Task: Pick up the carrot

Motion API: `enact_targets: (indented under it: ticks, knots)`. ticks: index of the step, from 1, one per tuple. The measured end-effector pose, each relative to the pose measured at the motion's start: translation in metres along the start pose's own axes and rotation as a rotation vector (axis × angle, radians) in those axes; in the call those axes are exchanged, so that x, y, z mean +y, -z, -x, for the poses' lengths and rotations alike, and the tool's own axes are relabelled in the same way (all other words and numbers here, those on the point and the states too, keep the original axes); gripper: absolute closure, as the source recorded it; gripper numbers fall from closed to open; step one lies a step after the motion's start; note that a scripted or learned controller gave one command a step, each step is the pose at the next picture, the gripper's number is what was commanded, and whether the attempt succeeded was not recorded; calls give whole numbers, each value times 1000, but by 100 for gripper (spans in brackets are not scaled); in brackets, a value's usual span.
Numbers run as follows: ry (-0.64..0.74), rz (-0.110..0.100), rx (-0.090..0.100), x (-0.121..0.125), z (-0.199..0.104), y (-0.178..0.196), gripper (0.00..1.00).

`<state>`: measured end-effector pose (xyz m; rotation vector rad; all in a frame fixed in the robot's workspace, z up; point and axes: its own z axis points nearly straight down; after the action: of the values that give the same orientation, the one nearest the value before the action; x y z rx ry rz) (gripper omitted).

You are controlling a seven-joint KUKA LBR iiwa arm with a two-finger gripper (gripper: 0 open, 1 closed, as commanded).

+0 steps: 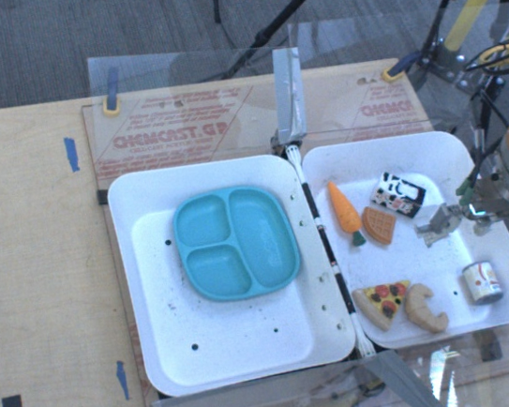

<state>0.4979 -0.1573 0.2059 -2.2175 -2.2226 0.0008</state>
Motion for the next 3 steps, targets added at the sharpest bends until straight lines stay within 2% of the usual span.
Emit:
enact_targets:
  ticks: [1, 2, 3]
  knots:
    - [-57, 12, -3, 39, -21, -117, 0]
    - [-125, 9, -3, 115, -54, -118, 0]
    - [-121, 13, -7, 116, -53, -106, 100]
